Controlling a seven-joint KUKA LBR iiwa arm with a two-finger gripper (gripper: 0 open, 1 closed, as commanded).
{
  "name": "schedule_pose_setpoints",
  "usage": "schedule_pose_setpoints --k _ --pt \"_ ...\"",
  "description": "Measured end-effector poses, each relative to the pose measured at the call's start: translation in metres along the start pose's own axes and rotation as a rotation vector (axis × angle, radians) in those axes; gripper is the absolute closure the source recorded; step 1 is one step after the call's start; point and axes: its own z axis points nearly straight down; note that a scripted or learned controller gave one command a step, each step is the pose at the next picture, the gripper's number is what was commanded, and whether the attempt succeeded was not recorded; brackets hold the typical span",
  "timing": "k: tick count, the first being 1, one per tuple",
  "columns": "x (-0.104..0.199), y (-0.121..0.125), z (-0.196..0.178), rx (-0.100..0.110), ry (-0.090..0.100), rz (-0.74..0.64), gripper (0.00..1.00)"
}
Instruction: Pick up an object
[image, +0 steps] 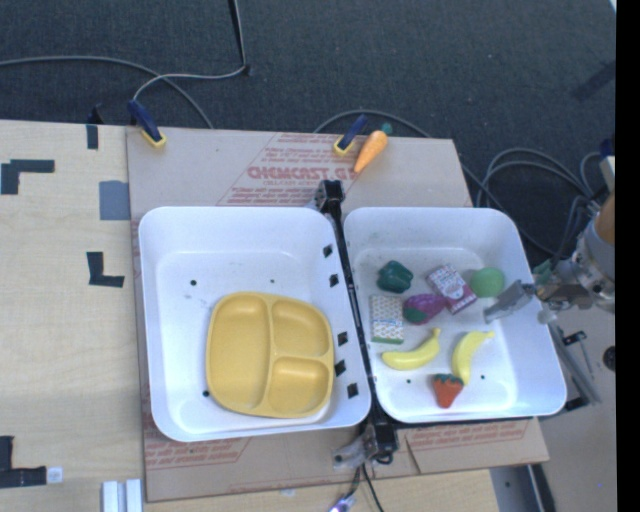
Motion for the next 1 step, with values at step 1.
schedule_pose_setpoints --k 1 --pt "0.0368 -0.0115 0.1420 -0.003 0.001 -0.001 0.00"
